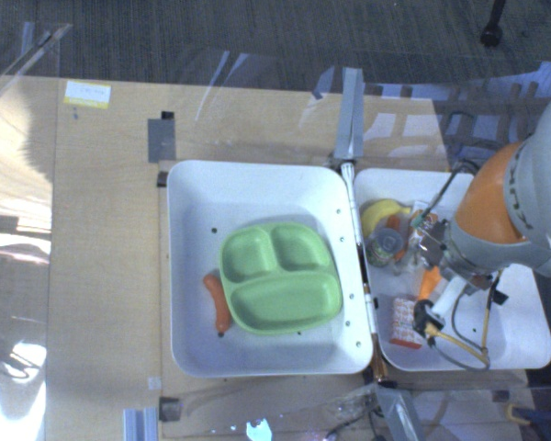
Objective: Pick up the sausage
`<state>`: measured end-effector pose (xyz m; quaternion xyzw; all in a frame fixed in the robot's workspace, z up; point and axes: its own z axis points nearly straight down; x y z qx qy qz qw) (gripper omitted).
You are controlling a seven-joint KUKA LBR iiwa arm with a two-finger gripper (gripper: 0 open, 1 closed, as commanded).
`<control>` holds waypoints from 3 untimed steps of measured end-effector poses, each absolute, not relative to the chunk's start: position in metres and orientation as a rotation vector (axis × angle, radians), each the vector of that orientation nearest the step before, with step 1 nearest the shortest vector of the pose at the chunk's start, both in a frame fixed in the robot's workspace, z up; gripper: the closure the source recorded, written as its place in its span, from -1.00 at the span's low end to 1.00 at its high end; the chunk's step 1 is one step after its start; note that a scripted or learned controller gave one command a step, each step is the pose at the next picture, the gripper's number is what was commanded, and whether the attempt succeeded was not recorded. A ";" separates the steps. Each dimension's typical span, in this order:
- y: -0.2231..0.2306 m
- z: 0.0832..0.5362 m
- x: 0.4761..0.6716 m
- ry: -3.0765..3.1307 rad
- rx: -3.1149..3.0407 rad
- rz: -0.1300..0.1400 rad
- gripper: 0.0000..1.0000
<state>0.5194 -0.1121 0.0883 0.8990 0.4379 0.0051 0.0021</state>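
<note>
sausage (219, 303): lies in left bin (185, 200), touching left edge of green 3-part plate (280, 278) | gripper (424, 242): over right bin (525, 338), well apart from sausage; open or closed cannot be told | right bin: yellow fruit (380, 214) far, small can (386, 243) beside gripper, red-and-white packet (404, 323) near

The orange-red sausage (219, 306) lies in the left bin (188, 246), touching the green tray (280, 278).
</note>
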 end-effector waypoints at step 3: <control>-0.131 0.087 0.563 1.043 2.958 0.011 -1.00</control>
